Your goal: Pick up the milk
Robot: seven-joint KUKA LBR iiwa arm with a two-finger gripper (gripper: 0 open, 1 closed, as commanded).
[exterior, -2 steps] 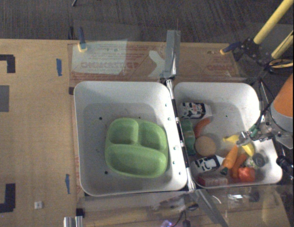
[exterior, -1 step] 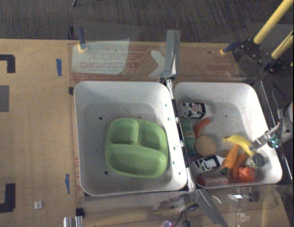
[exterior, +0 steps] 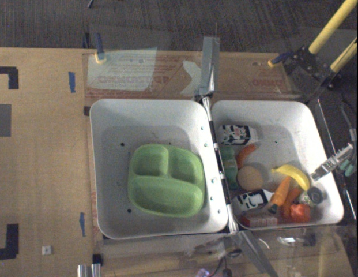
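Red packet (exterior: 258,219), milk (exterior: 236,134) label unreadable

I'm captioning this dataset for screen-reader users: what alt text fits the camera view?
Seen from above, two white bins sit side by side: the left bin holds a green divided plate, and the right bin holds a milk carton, a banana, carrots and other toy food. The gripper sits at the right bin's right rim.

Pale metallic gripper (exterior: 334,161) with a small teal patch
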